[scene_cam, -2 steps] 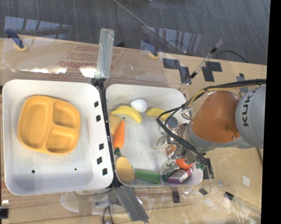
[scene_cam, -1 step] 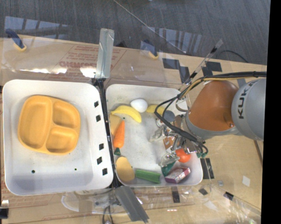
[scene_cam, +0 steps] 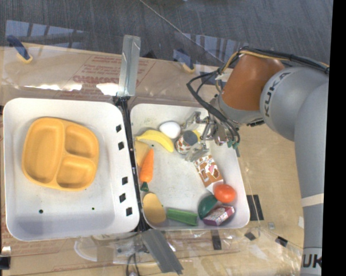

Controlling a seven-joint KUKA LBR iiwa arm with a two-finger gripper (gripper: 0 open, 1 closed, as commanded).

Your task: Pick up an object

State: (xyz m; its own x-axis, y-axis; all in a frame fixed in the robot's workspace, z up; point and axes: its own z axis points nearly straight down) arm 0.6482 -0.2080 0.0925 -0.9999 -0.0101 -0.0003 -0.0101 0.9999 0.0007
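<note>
My gripper (scene_cam: pixel 195 131) hangs low over the back of the right bin (scene_cam: pixel 177 183), below the orange wrist band. A small round can-like object (scene_cam: pixel 187 142) sits right at the gripper's tip; whether it is held is unclear. A white egg (scene_cam: pixel 170 129) and a yellow banana (scene_cam: pixel 156 139) lie just left of the gripper. A printed snack packet (scene_cam: pixel 209 169) lies just in front of it. Further forward are a carrot (scene_cam: pixel 147 165), a red tomato (scene_cam: pixel 224 193), a dark green vegetable (scene_cam: pixel 206 205), a purple box (scene_cam: pixel 220 215), a green cucumber (scene_cam: pixel 181 216) and a yellow piece (scene_cam: pixel 153 207).
The left bin (scene_cam: pixel 55 215) holds a yellow divided plate (scene_cam: pixel 61 152). A black divider (scene_cam: pixel 128 161) separates the two bins. The grey arm (scene_cam: pixel 303 111) crosses the right side of the bench. Bare bin floor shows in the middle of the right bin.
</note>
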